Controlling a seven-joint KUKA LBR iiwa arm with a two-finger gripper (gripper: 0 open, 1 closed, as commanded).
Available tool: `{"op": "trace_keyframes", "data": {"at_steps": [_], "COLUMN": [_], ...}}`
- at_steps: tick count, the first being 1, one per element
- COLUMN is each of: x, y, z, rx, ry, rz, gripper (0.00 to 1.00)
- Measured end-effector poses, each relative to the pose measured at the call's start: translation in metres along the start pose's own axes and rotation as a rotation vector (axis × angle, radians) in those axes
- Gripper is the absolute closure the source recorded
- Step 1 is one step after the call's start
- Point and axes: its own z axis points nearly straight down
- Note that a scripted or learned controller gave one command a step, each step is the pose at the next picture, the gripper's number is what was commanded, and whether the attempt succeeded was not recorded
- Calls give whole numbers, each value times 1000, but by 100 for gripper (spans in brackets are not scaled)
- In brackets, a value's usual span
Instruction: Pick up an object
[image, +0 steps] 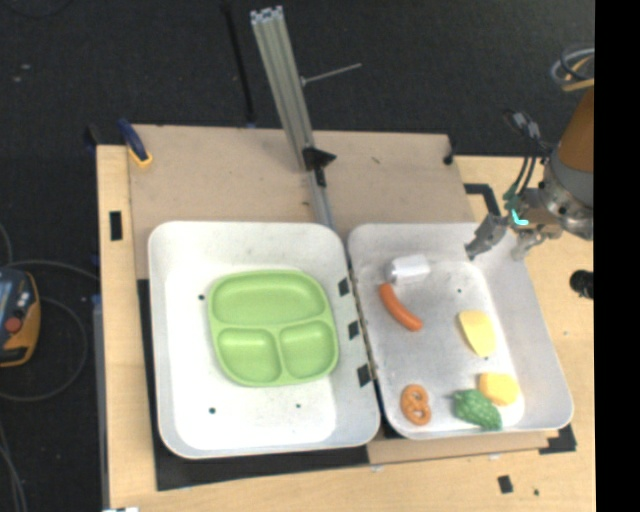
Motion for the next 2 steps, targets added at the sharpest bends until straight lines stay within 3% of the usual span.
{"op": "trace_keyframes", "data": {"at_steps": [1, 2], "x": [0, 0], "y": [1, 2], "z": [-2, 61], "rx": [-3, 2], "ry": [-1, -2], "rz": [-1, -1], "gripper": [0, 0]}}
